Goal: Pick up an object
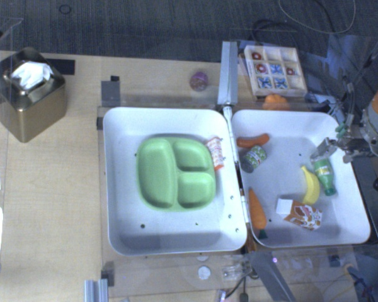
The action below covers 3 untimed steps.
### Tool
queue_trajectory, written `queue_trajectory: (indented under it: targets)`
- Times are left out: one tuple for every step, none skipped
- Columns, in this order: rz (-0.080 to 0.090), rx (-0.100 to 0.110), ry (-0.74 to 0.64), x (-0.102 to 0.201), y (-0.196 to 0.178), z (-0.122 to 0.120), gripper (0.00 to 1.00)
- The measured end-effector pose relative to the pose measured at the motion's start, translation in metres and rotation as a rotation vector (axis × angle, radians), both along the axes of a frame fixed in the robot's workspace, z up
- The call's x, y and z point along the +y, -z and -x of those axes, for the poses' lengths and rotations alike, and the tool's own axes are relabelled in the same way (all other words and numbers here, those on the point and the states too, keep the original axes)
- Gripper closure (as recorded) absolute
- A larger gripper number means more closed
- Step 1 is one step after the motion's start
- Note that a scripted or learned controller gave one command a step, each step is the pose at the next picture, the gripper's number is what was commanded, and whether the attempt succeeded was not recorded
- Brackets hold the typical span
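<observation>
Going left to right, the risks grow. The left bin (113, 187) holds one green divided plate (176, 172) and one small packet (215, 151) leaning at its right edge; that packet lies flat and could slip.

The right bin (359, 225) holds two carrots, one green can (254, 158), one white block (284, 206), one patterned carton (304, 216), one banana (310, 186) and one green bottle (324, 177). Banana and bottle touch, so a grab may catch both or nudge either away.

The gripper (331, 145) sits above the bottle at the bin's right side, and I cannot tell how its jaws stand.
</observation>
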<state>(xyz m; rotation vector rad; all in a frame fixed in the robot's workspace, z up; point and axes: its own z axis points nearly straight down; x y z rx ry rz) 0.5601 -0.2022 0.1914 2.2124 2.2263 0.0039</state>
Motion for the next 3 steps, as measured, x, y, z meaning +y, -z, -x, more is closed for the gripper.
queue_trajectory:
  targets:
    - [0.001,-0.005,0.008,-0.002,0.094,0.018,0.0]
    - [0.002,-0.011,0.005,-0.001,0.083,0.015,1.0]
    - [0.0,-0.004,-0.067,0.07,0.007,-0.01,1.0]
